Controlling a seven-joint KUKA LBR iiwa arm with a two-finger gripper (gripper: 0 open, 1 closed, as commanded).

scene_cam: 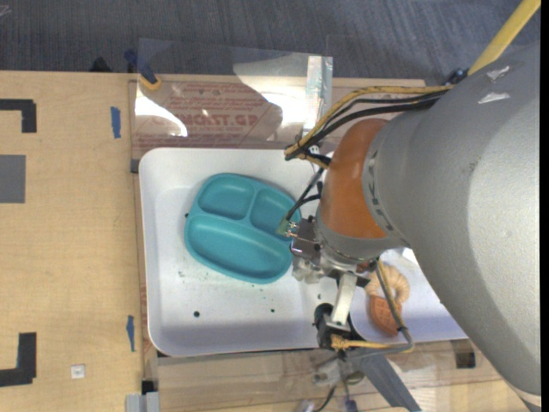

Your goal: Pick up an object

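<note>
A teal divided plate (pixel 240 227) lies tilted in the middle of the left white bin (pixel 165 273). My gripper (pixel 309 261) points down at the plate's right edge, close to the wall between the two bins, and the wrist with its orange band hides most of it. A tan and orange rounded object (pixel 388 299), like a bread roll, lies in the right bin (pixel 431 318) just right of the gripper. I see nothing held.
The big grey arm covers most of the right bin. A clear plastic sheet (pixel 232 101) stands behind the left bin. Cardboard-coloured bench surface (pixel 60 230) stretches to the left. Small dark specks dot the left bin's floor below the plate.
</note>
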